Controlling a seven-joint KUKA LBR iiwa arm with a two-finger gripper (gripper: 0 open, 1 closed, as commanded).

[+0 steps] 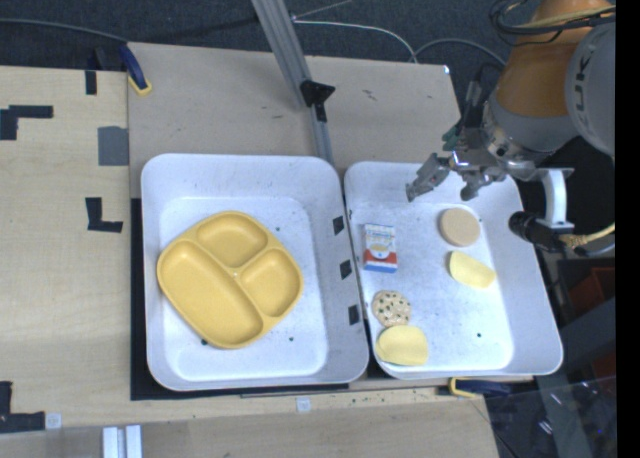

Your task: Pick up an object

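Note:
My gripper hangs over the far end of the right bin, its two fingers spread apart with nothing between them. Just below it lies a round tan disc. A yellow wedge-shaped piece sits under the disc. To the left, a small white, red and blue box lies flat. A chocolate-chip cookie and a yellow oval piece rest near the bin's front edge.
The left bin holds a yellow divided plate. A grey metal rod slants down from the top to the gap between the bins. The arm's orange band is at upper right.

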